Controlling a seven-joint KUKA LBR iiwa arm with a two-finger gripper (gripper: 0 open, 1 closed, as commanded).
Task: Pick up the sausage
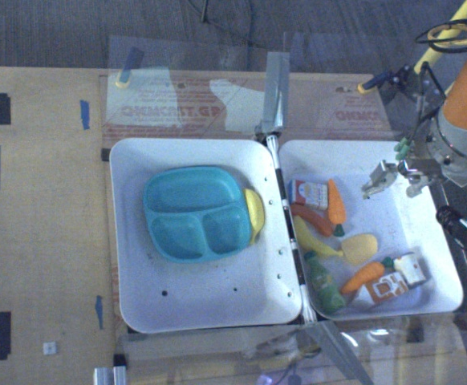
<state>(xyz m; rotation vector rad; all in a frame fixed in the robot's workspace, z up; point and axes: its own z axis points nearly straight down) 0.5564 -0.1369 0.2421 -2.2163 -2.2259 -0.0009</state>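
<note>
The sausage [314, 220] is a reddish-brown link lying at a slant in the left half of the right bin [426, 239]. It sits below a red-labelled packet [310, 192] and beside an orange carrot [337, 202]. My gripper [395, 183] hovers over the upper right part of that bin, well to the right of the sausage and apart from it. It is open, with nothing between its fingers.
The right bin also holds a yellow banana [318, 243], a pale potato-like piece [360, 248], a second carrot [363, 277], a green item [324, 285] and a small carton [398, 280]. The left bin [129, 215] holds a blue divided plate [195, 212] with a yellow piece [254, 208] at its edge.
</note>
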